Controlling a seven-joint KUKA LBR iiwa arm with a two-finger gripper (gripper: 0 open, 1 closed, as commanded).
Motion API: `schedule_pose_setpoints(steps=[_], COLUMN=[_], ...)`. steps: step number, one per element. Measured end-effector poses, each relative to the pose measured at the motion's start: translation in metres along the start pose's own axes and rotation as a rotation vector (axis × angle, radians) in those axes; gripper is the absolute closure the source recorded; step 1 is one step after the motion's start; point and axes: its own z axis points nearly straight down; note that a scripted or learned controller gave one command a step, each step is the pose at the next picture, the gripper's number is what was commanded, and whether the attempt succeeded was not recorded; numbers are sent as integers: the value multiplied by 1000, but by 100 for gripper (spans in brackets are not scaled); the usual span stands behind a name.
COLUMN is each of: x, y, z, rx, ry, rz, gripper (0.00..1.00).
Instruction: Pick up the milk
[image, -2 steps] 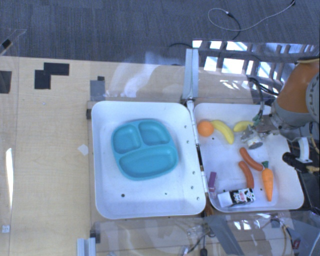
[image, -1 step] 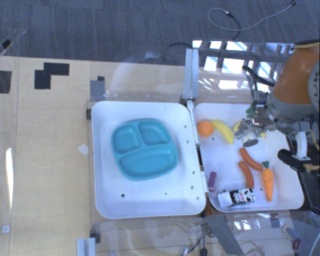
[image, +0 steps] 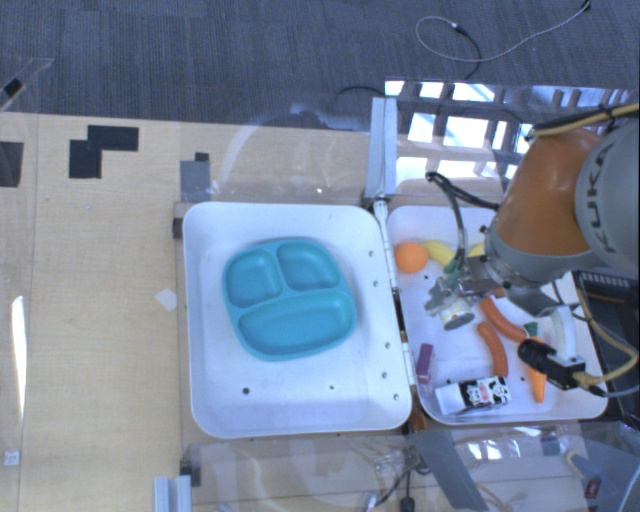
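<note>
The milk (image: 476, 394) is a small white carton with black cow patches. It lies on its side near the front edge of the right bin (image: 572, 408). My gripper (image: 451, 298) hangs over the middle of that bin, beyond the carton and a little to its left, apart from it. The grey arm with its orange band (image: 545, 200) reaches in from the right and hides the bin's back right part.
The right bin also holds an orange (image: 410, 257), a yellow piece (image: 438, 251), two sausages (image: 495, 347), a carrot (image: 537, 385) and a purple item (image: 424, 361). A blue divided plate (image: 289, 297) sits in the left bin (image: 300, 410).
</note>
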Motion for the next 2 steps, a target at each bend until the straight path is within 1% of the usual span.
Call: schedule_pose_setpoints(steps=[1, 2], x=[11, 16], y=[1, 19], z=[0, -91], rx=[-1, -3], ry=[0, -1], rz=[-36, -325], gripper=[100, 100])
